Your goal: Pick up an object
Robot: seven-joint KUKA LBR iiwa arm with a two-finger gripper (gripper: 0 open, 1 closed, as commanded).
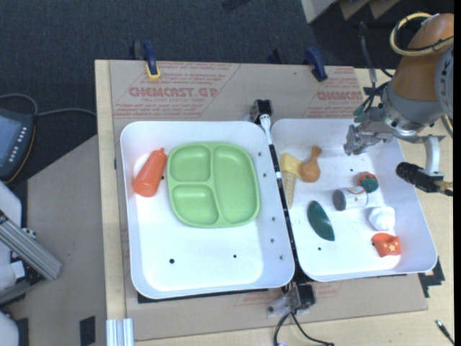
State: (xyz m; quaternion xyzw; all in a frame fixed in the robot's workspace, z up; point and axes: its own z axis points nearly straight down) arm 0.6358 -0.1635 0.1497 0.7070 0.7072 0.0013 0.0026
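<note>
My gripper [356, 144] hangs over the far part of the right bin [412, 259], with nothing seen in it. Below and left of it lie a tan pear-shaped toy [311, 167] and a pale yellow piece [289, 166]. Nearer the front of the bin are a dark green oval [321, 220], a small grey cylinder [341, 199], a red and teal piece [367, 182], a white lump [381, 216] and an orange-red piece [387, 244]. None of them touches the gripper.
The left bin [144, 265] holds a green divided plate [214, 184] and an orange bottle [149, 173] beside it. A black clamp [262, 111] sits at the far end of the rim between the bins. The arm [421, 71] comes in from the upper right.
</note>
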